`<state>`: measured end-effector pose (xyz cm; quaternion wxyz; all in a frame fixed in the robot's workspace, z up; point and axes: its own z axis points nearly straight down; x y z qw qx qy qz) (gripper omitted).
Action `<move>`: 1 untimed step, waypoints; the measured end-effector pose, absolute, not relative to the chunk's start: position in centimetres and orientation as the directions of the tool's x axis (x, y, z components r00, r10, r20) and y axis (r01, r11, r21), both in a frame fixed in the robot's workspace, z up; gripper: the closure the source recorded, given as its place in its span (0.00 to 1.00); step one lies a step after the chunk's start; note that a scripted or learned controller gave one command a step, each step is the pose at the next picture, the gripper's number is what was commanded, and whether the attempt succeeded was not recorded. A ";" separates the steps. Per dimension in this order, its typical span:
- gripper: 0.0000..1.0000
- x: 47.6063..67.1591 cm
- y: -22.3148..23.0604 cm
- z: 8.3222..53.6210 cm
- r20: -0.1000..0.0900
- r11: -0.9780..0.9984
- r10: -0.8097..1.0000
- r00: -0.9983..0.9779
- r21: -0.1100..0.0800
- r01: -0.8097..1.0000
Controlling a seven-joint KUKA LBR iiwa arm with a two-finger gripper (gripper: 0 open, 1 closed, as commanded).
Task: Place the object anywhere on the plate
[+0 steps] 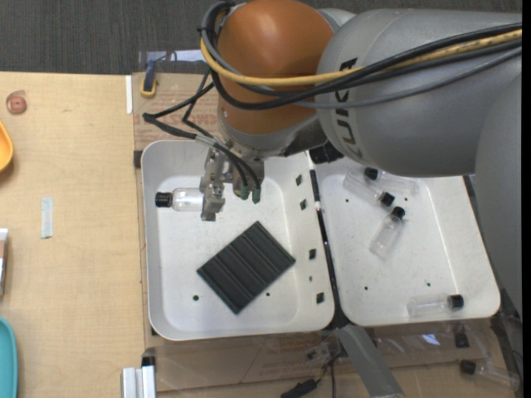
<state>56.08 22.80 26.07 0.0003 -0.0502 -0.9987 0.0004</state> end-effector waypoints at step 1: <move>1.00 61.3 22.8 27.6 -0.003 0.997 -0.079 -0.997 0.001 -0.079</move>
